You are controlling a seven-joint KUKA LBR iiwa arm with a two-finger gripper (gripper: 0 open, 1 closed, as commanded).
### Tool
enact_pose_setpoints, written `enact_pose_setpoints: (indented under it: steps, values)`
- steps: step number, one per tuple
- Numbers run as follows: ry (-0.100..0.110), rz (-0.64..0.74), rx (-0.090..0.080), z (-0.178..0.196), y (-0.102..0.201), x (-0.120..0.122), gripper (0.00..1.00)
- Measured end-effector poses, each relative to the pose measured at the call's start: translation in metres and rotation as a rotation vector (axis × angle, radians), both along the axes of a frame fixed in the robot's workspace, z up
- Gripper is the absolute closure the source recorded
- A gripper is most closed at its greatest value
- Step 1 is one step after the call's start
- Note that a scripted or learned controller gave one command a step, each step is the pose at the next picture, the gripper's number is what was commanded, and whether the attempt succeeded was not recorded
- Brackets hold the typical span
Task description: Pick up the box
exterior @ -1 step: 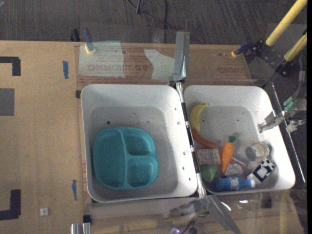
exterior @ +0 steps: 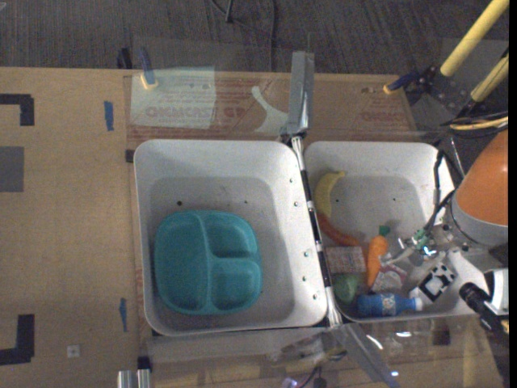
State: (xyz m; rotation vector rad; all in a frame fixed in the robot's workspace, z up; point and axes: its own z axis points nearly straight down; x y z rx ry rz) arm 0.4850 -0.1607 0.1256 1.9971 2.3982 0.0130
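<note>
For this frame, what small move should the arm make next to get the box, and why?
Probably shift the tool left, over the box. The tool sits above the carrot, while the box lies beside the carrot, against the right bin's left wall.

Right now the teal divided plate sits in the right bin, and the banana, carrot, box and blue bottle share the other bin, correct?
Not quite. The camera view shows the teal divided plate in the left bin, not the right. The banana, carrot, box and blue bottle do share the other bin, the right bin, where the gripper is.
</note>
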Motion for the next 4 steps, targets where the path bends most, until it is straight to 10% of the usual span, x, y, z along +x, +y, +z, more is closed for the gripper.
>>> enact_pose_setpoints:
  steps: [1, 2, 3, 4]
  values:
    - [-0.008, -0.198, 0.010, -0.031, 0.056, 0.007, 0.00]
    - [-0.003, -0.215, 0.007, -0.032, -0.032, 0.003, 0.00]
    - [0.012, -0.347, 0.012, -0.023, 0.052, 0.010, 0.00]
    - [0.019, -0.172, 0.007, 0.055, 0.007, -0.005, 0.00]
